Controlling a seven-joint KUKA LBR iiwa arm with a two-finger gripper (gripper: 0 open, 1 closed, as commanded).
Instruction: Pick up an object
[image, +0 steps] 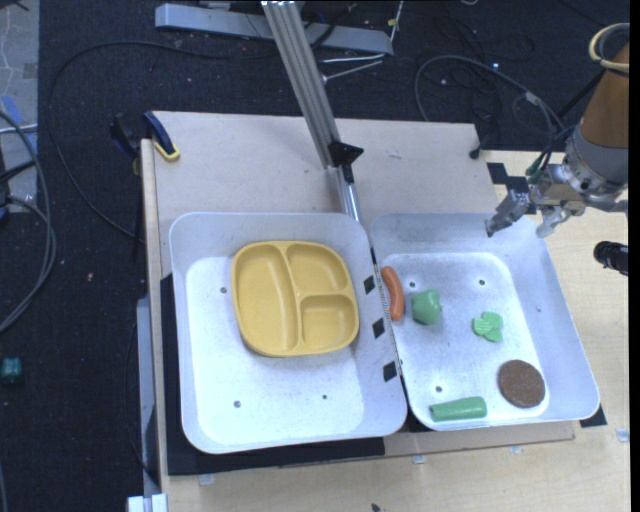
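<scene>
My gripper (524, 222) hangs open above the far right rim of the right bin (560, 300), with nothing between its fingers. Inside that bin lie an orange sausage (393, 293) against the left wall, a green pepper-like piece (427, 307), a small light-green piece (488, 325), a brown round patty (521, 383) and a green cylinder (458, 408) near the front. All of them sit well below and left of the gripper.
The left bin (210, 400) holds a yellow divided plate (296, 298). A slanted metal pole (312, 85) crosses the bench behind the bins. Cables lie on the dark floor around the bench.
</scene>
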